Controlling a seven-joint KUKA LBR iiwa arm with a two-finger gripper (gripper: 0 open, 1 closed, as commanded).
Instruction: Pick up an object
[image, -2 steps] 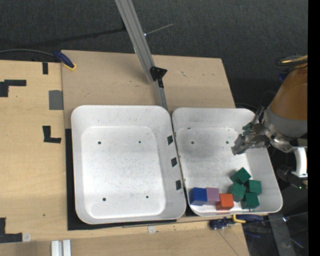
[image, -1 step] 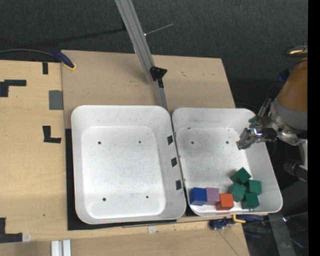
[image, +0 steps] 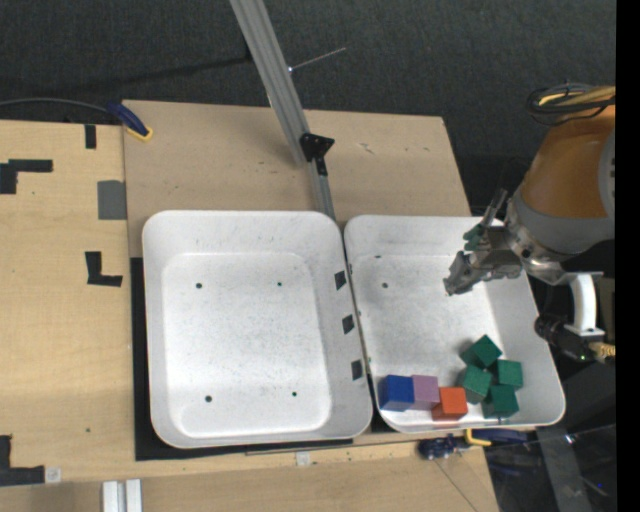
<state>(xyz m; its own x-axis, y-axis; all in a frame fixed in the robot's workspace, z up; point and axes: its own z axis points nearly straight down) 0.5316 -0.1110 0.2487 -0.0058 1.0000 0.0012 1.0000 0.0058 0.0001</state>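
In the right bin (image: 410, 300), small blocks crowd the near right corner: several green cubes (image: 492, 374), an orange block (image: 452, 401), a lilac block (image: 426, 389) and a blue block (image: 397, 390). My gripper (image: 462, 277) hangs over the bin's upper right part, well above and behind the blocks. Nothing is visible between its fingers.
The left bin (image: 245, 325) lies beside the right one. A slanted metal pole (image: 285, 95) runs down from the top to the bins' shared edge. The arm's orange and grey body (image: 570, 190) fills the right side above the bench.
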